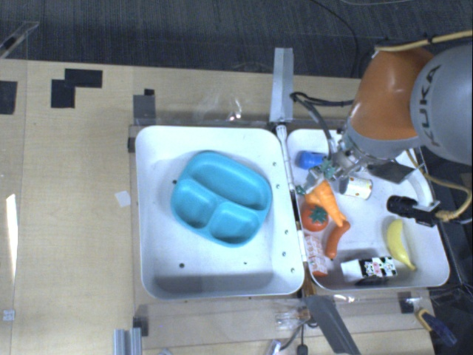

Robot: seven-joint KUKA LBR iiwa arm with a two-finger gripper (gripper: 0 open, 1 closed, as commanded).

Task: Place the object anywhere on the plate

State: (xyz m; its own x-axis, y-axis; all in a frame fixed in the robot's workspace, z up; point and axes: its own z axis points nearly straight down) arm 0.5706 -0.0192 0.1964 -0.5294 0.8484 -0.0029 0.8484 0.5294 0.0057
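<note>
A blue plate [220,196] with three compartments lies in the left white bin [159,272]. My gripper [327,171] hangs over the upper left part of the right bin [436,271], just above the top end of an orange carrot-like toy [329,204]. A small blue object [310,159] sits just to the gripper's upper left. A white cylinder [358,188] lies right beside the gripper on its right. The wrist hides what is directly under it.
The right bin also holds a red round toy [315,219], a yellow banana [400,244], a black-and-white box [375,268] and a red-and-white packet [315,256]. A metal post [281,87] stands behind the wall between the bins. Cables run along the right side.
</note>
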